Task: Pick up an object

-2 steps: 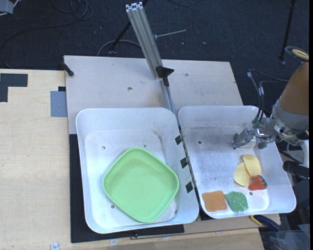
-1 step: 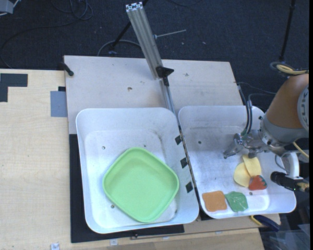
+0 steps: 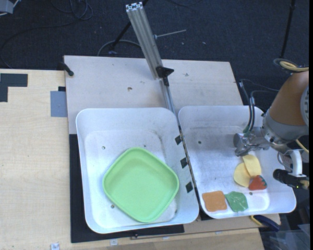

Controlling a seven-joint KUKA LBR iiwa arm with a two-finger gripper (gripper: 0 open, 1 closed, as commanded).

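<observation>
In the right bin (image 3: 214,134) lie several small objects: a yellow piece (image 3: 249,170), a red piece (image 3: 257,183), a green piece (image 3: 236,201) and an orange flat piece (image 3: 215,200), all near the bin's front right corner. My gripper (image 3: 243,145) hangs over the right bin just above the yellow piece, at the end of the grey arm with the orange band (image 3: 292,100). Nothing shows between its fingers. A light green square plate (image 3: 141,184) lies in the left bin (image 3: 94,134).
A metal rail (image 3: 148,40) slants up from the divider between the bins toward the back. The bench's wooden top (image 3: 26,155) stretches to the left. Cables and dark floor lie behind the bench.
</observation>
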